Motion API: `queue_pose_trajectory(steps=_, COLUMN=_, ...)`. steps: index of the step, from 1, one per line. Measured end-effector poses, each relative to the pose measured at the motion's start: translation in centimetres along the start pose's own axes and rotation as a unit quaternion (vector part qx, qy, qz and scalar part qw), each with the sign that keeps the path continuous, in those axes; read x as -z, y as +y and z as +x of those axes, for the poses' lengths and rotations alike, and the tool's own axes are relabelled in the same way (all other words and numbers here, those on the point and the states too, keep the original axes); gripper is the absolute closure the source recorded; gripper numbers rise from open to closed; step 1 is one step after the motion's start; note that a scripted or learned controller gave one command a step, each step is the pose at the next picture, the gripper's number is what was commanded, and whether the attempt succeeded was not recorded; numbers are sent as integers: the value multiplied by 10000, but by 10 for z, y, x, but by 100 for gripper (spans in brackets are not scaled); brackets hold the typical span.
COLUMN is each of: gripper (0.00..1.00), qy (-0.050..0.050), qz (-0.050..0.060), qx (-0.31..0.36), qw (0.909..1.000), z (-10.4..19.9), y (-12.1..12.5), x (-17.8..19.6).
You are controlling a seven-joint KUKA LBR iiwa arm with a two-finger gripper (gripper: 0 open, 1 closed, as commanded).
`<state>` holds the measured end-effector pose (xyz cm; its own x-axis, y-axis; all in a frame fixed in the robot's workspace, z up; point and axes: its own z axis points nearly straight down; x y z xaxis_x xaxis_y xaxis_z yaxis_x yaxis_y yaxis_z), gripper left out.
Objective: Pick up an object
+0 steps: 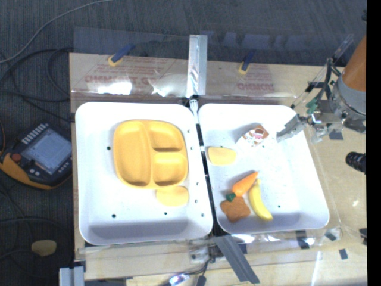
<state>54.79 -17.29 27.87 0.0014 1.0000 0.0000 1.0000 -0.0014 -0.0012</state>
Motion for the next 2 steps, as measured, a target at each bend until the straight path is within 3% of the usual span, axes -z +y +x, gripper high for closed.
queue_pose_trajectory(steps=1, gripper=0, qy=5, qz=9, qx=227, qw=9997, z=35, y=-19, x=-139)
queue_pose_trajectory(steps=2, gripper=0, qy=-38, qz=-74, qx=1070, qw=9942, z=60, y=-41, x=-187)
